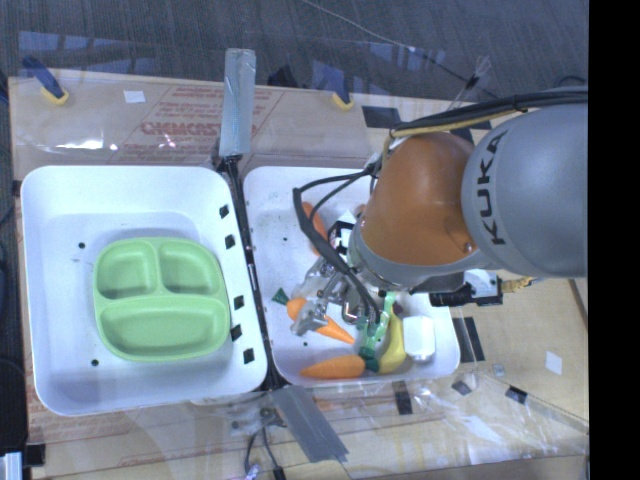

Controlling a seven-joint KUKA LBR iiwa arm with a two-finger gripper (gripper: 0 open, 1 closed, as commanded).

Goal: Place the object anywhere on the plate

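Item 1: gripper (334,304). Low in the right bin (268,268), tip down among the toy food. Whether it's spread or shut, can't tell from where I stand; nothing visibly pinched.

Item 2: pile around the tip. Small carrot (337,332) just under it, orange piece (295,308) beside it, long carrot (335,368) at the near wall, banana (394,344) and white block (419,336) to the side, touching each other. Any of these could be the obj. to move; all sit in the right bin, none on the plate.

Item 3: green plate (160,298). 3 compartments, in the left bin (40,268), well apart from the arm (520,203).

Risks, my guess:
- Crowding: pcs lie close together, so a close may catch 2 or skid off a rounded carrot.
- Weak pinch: the obj. could drop while crossing the wall btwn bins.
- Cables near the wrist may snag.
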